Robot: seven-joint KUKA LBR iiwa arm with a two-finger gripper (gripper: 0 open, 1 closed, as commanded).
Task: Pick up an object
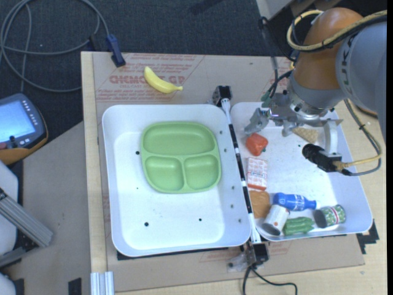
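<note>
The jaws' state I cannot tell — the gripper (293, 120) hangs over the far end of the right bin (353, 183), its parts crowded under the grey arm (362, 48) and orange band (325, 39), and nothing can be seen held between them. Two shallow white bins lie side by side; the left bin (123, 183) holds one green divided tray (181, 155) with three compartments. The right bin carries the loose things: one red object (257, 144) near its far left corner just beside the gripper, one red-and-white packet (256, 172) below it, one orange-brown item (260, 203), one blue bottle (293, 201), one white cup (274, 218), one green object (298, 226) and one small can (331, 215), the last five bunched along the near edge, some touching. A tan piece (305, 132) shows partly under the gripper, too hidden to name. Outside the bins, one yellow banana (161, 82) rests on the worktop (104, 85), which is covered in printed brown cardboard, and one black clip (221, 94) sits at the far end of the seam between the bins. Around the worktop is dark carpet (55, 17) with a looping grey cable (49, 17), and a handheld screen unit (18, 125) at the left edge, cut off by the frame.
</note>
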